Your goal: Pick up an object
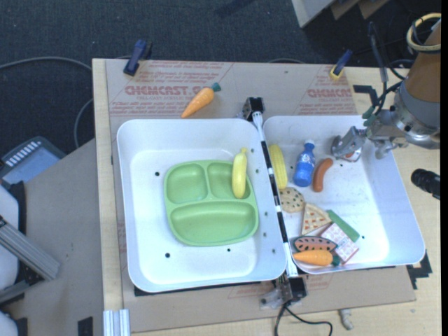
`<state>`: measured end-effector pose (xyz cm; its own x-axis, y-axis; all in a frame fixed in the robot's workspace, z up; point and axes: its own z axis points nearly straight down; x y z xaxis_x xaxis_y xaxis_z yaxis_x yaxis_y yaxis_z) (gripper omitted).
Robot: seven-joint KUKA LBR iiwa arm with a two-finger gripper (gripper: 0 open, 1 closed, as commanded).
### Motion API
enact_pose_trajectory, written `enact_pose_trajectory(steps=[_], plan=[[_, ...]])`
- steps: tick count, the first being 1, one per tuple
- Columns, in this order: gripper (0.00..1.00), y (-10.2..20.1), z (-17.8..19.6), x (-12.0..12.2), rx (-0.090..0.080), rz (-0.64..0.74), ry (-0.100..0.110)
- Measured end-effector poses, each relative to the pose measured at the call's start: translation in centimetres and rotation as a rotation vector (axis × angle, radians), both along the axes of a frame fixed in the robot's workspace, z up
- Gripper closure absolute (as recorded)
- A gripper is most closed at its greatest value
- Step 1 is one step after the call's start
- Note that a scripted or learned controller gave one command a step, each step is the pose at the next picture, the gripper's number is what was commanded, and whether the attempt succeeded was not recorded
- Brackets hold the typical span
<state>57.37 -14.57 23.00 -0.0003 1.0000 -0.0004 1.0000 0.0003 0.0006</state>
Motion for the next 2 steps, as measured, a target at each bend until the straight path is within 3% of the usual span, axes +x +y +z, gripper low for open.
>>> enact_pose_trajectory(steps=[1,2], plan=[[0.00,2.0,-14.6,-4.2,0.000,-0.001,0.000],[0.00,3.8,-14.6,-8.5,0.001,-0.001,0.001]])
